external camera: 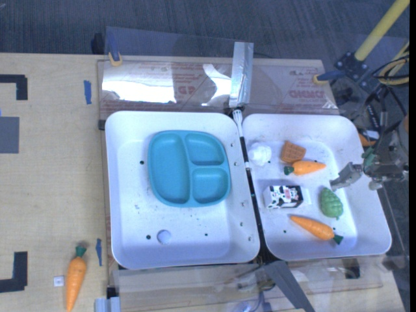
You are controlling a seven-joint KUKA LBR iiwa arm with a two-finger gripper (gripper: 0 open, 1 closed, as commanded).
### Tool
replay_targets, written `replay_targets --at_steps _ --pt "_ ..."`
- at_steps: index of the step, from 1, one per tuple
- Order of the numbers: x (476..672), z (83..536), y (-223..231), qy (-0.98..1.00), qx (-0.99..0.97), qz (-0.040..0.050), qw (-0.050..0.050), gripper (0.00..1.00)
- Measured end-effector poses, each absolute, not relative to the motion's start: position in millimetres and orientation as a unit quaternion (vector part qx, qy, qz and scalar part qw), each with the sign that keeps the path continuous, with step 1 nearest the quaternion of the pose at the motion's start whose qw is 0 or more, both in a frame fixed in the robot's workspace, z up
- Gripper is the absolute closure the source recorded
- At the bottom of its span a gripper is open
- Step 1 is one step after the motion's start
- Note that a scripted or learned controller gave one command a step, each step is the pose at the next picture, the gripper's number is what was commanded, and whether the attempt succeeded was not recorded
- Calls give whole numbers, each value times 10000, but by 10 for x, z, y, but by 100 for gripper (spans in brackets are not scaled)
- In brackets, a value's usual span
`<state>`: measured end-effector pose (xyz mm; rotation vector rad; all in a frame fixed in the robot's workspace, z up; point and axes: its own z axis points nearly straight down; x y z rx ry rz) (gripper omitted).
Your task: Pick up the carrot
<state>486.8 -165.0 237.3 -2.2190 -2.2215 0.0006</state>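
Two carrots lie in the right bin point(374, 239). One carrot point(305, 168) rests near the bin's middle, its green top pointing left. The other carrot point(314, 228) lies near the front, its green top pointing right. A third carrot point(75, 276) sits on the wooden bench outside the bins, at the front left. My gripper point(344, 175) hangs over the right side of the right bin, to the right of the upper carrot and just above a green leafy toy point(331, 203). It touches neither carrot.
The right bin also holds a brown waffle point(292, 151), a white lump point(260, 154) and a small milk carton point(285, 196). A blue divided plate point(189, 168) lies in the left bin point(123, 239). Cables and a yellow pole point(387, 18) stand at the far right.
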Motion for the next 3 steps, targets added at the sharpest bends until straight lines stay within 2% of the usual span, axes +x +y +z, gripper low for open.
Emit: replay_targets --at_steps 1,2,3 --pt "4782 951 -1265 -6870 -7267 10 20 0" --pt "5643 927 -1625 -6257 -7800 1 -3 0" --pt "5650 1030 -1623 -6263 -7796 -5 -13 100"
